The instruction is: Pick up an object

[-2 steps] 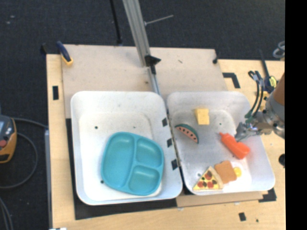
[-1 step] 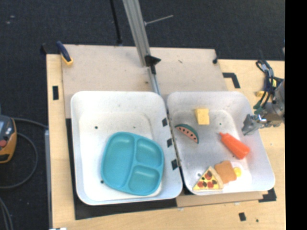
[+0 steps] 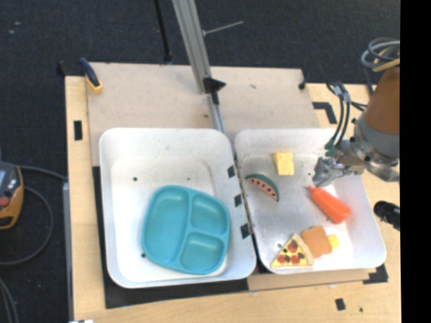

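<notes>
In the right bin (image 3: pixel 300 143) lie a yellow cheese block (image 3: pixel 284 163), a watermelon slice (image 3: pixel 262 186), an orange carrot (image 3: pixel 329 204), a brown bread piece (image 3: pixel 316 240) and a pizza slice (image 3: pixel 293 254). My gripper (image 3: pixel 326 173) hangs over the bin's right side, just above the carrot's upper end and right of the cheese. Nothing shows between its fingers.
The left bin (image 3: pixel 128 153) holds a teal divided plate (image 3: pixel 186 229). A metal post (image 3: pixel 192 36) stands behind the bins, its foot at the gap between them. Cables run down the arm at the right edge.
</notes>
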